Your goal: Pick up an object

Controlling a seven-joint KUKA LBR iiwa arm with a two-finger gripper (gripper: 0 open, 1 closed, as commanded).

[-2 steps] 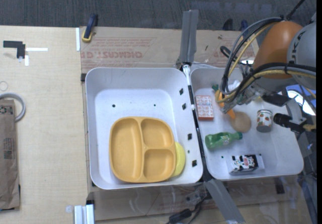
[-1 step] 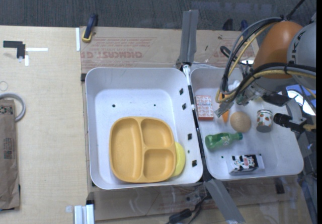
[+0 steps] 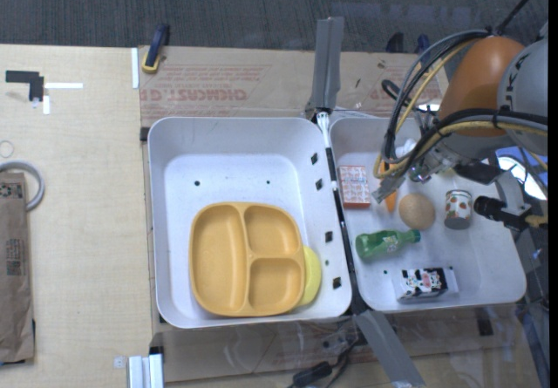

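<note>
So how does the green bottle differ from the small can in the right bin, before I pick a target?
The green bottle lies on its side, near the middle of the right bin; the small can stands upright further right, closer to the arm. The bottle is long and slim with a narrow neck; the can is short and stubby. The bottle is plain bright green; the can is pale with a printed pattern. Both rest on the bin floor, apart from other items.

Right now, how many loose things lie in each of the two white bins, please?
Left bin: 2 (yellow three-part plastic tray, yellow round thing under it)
Right bin: 5 (red-white box, green plastic bottle, tan egg-shaped thing, small printed can, black-white carton)
Total: 7
</note>
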